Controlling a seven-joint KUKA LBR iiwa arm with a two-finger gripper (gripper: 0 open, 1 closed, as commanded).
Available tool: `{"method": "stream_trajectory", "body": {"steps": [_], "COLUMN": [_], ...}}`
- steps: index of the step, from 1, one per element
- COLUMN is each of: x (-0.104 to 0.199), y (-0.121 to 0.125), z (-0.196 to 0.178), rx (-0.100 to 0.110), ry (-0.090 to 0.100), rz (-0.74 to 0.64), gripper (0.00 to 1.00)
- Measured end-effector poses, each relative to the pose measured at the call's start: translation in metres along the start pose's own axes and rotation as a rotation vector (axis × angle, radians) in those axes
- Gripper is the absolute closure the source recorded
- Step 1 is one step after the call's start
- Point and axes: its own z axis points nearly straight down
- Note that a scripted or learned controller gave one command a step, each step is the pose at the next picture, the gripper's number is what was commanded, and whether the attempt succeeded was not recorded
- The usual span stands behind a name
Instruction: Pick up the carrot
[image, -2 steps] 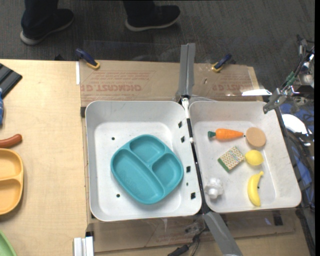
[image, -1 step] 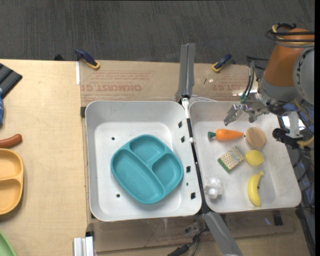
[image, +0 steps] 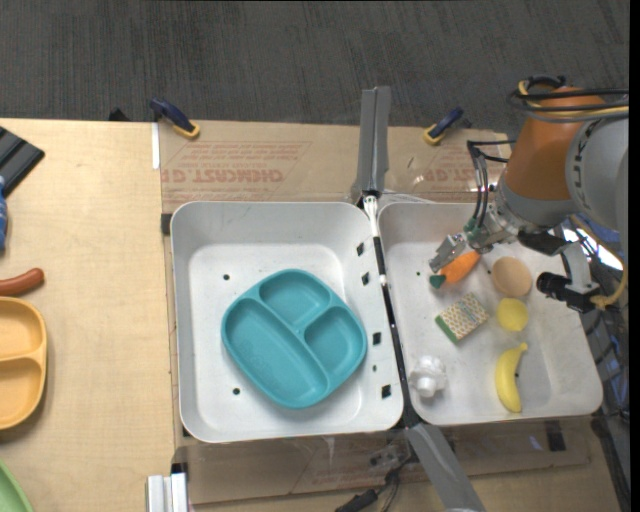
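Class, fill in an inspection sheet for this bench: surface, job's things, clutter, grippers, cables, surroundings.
Surface: two white bins, left bin and right bin, on a cardboard sheet.
Job's things: carrot in the right bin.
Clutter: egg, lemon, banana, sponge, teal divided plate.
Grippers: gripper at the carrot's upper end.
Cables: black leads beside the wrist.
Surroundings: clamps on the cardboard's far edge.

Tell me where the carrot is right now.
The carrot lies in the right bin, near its upper left, just left of the egg and above the sponge, with the gripper right at it.
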Motion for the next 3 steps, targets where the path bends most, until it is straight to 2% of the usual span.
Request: {"method": "stream_trajectory", "body": {"steps": [1, 2, 3], "x": [-0.003, -0.002, 0.014], "y": [0.000, -0.086, -0.100], "z": [-0.010, 0.006, 0.005], "rx": [-0.003, 0.009, 0.004], "ry": [-0.005, 0.008, 0.010], "rz": [0.004, -0.207, -0.926], "gripper": [1.00, 1.00, 1.00]}}
